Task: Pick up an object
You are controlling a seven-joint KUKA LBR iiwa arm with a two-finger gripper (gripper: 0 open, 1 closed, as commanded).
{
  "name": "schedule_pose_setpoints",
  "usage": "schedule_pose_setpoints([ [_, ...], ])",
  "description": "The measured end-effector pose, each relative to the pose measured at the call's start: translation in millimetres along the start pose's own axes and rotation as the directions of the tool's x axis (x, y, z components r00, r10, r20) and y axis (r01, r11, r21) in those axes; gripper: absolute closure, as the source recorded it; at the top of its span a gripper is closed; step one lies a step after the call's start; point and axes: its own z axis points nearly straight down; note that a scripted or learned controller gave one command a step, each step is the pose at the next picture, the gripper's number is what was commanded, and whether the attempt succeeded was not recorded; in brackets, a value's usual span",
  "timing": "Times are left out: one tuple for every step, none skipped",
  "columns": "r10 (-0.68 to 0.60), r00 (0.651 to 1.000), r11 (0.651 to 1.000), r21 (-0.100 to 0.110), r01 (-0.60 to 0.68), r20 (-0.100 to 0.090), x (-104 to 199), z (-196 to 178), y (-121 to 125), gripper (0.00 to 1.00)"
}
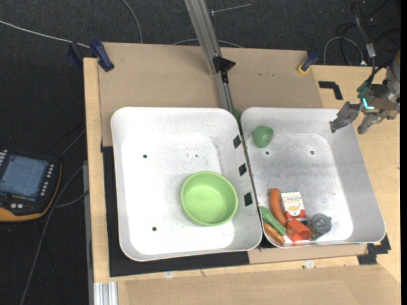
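No brand or writing can be read anywhere: the small carton in the right bin has a white face with an orange and yellow printed patch, but the print is too small to make out. The carton lies in that bin's near corner in a tight cluster, touching an orange carrot-like piece on its left, a red item just below it and a grey round-headed object to its right; a second orange piece with green beside it lies against the bin's near wall, and where one item ends and the next begins is hard to tell. A small green lump sits alone near the far left corner of the same bin. The left bin holds a light green bowl, upright, toward its near right side. The gripper hovers above the far right corner of the right bin, well apart from the cluster; its jaws are spread with nothing between them. The arm behind it is cut off by the picture's right edge. On the worktop, blue clamps grip the far edge, and a handheld screen unit lies off to the left, its display unreadable.
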Motion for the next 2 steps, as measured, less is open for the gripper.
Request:
schedule_pose_setpoints([
  [0.000, 1.000, 1.000, 0.000, 0.000, 0.000, 0.0, 0.1, 0.0, 0.00],
  [0.000, 1.000, 1.000, 0.006, 0.000, -0.001, -3.1, 62.3, -1.4, 0.00],
])
